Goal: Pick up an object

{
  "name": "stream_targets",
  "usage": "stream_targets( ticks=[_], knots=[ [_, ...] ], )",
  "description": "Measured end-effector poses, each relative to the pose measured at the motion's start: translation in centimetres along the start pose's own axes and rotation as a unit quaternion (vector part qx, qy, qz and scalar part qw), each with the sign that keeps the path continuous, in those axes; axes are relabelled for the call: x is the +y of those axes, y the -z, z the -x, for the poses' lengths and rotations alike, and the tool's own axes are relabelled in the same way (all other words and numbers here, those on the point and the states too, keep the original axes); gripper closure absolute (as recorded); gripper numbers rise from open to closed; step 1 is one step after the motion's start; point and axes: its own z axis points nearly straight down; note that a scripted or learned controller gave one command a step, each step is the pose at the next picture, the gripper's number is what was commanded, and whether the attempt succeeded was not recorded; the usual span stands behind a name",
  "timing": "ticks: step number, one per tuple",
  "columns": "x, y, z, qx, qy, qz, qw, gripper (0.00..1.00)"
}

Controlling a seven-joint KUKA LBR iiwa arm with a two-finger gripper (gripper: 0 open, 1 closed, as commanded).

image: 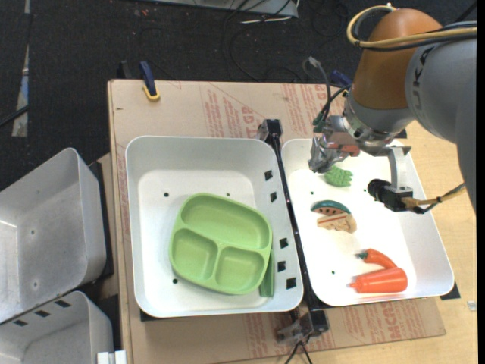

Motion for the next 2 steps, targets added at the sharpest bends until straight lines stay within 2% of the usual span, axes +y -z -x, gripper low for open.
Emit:
stream_targets(
  ticks=[1, 2],
  knots=[
    [-1.3, 1.0, -5.6, 0.000, 0.001, 0.001, 1.0000, 1.00],
    [-2.6, 0.1, -10.3, -0.001, 0.000, 0.000, 1.0000, 1.00]
  ],
)
